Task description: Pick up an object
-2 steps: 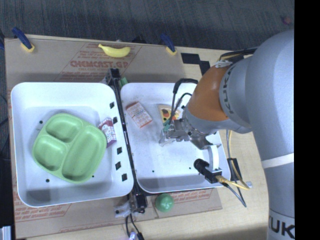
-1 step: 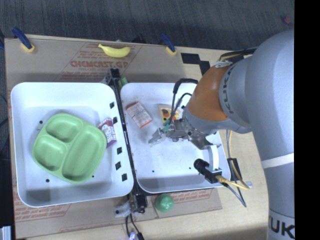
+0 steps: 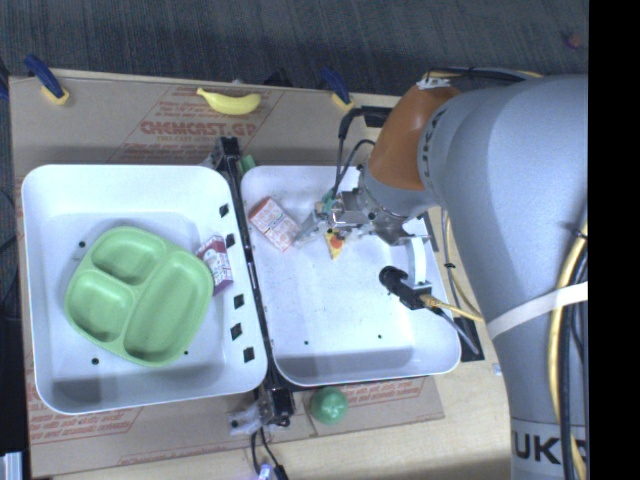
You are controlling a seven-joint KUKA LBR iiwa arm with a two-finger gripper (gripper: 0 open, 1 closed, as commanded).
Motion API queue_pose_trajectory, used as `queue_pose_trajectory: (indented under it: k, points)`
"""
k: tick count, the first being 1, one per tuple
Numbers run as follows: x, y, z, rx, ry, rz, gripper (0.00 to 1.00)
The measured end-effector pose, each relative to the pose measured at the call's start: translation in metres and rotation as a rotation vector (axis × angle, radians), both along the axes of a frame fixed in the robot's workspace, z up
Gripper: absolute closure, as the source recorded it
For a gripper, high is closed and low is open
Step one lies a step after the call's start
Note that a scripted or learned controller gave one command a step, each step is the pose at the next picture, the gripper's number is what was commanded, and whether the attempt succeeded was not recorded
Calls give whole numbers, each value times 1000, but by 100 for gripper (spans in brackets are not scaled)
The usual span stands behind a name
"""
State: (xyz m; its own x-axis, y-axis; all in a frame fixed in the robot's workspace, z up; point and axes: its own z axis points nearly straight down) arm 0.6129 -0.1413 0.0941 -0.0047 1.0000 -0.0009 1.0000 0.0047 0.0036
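My gripper (image 3: 333, 218) hangs low over the upper middle of the right bin (image 3: 350, 353), at the end of the grey arm with the orange band (image 3: 400, 148). A small yellow and orange piece (image 3: 335, 247) lies just below the gripper tip, touching or nearly touching it. To the gripper's left, by the bin's left wall, lies a pink and white box (image 3: 271, 221). A little green scrap (image 3: 305, 232) sits between the box and the gripper.
The left bin (image 3: 60, 198) holds a green divided plate (image 3: 138, 293) and a small red packet (image 3: 213, 259). A yellow banana (image 3: 230, 99) lies on the cardboard behind the bins. A green ball (image 3: 327, 404) rests in front of them. The arm covers the right bin's right side.
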Motion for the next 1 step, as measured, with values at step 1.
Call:
queue_pose_trajectory:
  k: [1]
  points:
    - [0, -1, 11, -1, 0, 4, 100]
